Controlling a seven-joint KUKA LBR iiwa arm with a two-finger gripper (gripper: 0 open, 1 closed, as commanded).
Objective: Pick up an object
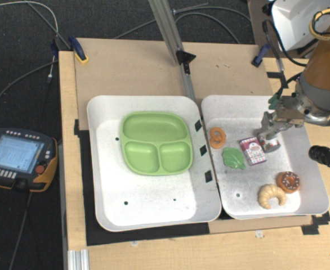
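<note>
Seen from above, a wooden table (154,66) carries two shallow white bins side by side, and every place here is given relative to the small purple box (253,151) lying in the right bin (232,204). Far to the box's left, off the table, a handheld control pendant (19,159) rests on dark carpet. Nearer, still well left of the box, the left bin (106,201) holds a green divided plate (156,142). Inside the right bin, an orange ring-shaped toy (217,137) lies left of the box and slightly above it, and a green leafy toy (233,158) sits just beside the box's left edge. Below and right of the box lie a tan croissant (271,196) and a chocolate doughnut (289,181), close together. The tool (271,135) hangs at the box's upper right corner, touching or very near it; whether it is apart, together, or clamped on anything cannot be told. The risk, as a judgement: coming down so far off the box's middle, the tool may catch only a corner, tip the box, or push it into the green toy, and come away with nothing.
</note>
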